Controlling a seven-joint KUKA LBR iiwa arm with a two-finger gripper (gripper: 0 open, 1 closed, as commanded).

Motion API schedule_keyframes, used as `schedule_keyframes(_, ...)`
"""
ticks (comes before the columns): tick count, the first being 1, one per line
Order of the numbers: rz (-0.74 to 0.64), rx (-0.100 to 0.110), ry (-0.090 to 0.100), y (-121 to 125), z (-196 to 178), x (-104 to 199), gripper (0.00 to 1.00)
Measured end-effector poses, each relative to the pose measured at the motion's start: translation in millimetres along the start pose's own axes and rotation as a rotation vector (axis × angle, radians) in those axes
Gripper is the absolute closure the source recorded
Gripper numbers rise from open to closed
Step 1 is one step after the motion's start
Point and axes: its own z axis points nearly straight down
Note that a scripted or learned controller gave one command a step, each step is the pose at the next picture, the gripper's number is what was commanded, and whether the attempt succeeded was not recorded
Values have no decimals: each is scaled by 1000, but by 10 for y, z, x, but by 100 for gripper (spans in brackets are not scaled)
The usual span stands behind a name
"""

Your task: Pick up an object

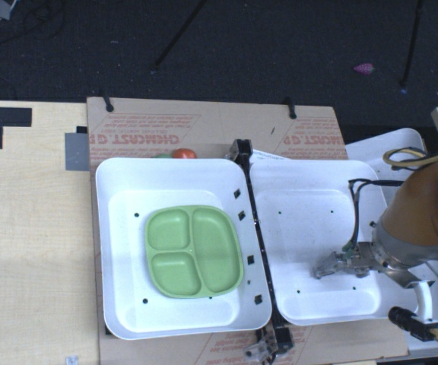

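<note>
A light green divided plate (194, 250) lies flat in the middle of the left bin (120, 196). My gripper (331, 266) is low inside the right bin (310, 196), near its front right part, over the white floor. The grey arm with its orange band (417, 204) comes in from the right, over the bin's right rim. I see nothing under or against the gripper. The plate is about a bin's width to its left, beyond the divider between the two bins.
A small red object (183, 154) and a bit of green beside it sit just behind the left bin's far rim, on the cardboard (204, 131). A black bracket (243, 152) joins the bins at the back. Cables (371, 182) loop beside the arm.
</note>
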Motion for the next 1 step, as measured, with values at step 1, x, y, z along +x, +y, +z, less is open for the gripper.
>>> schedule_keyframes(1,4,-2,0,9,-125,-10,100)
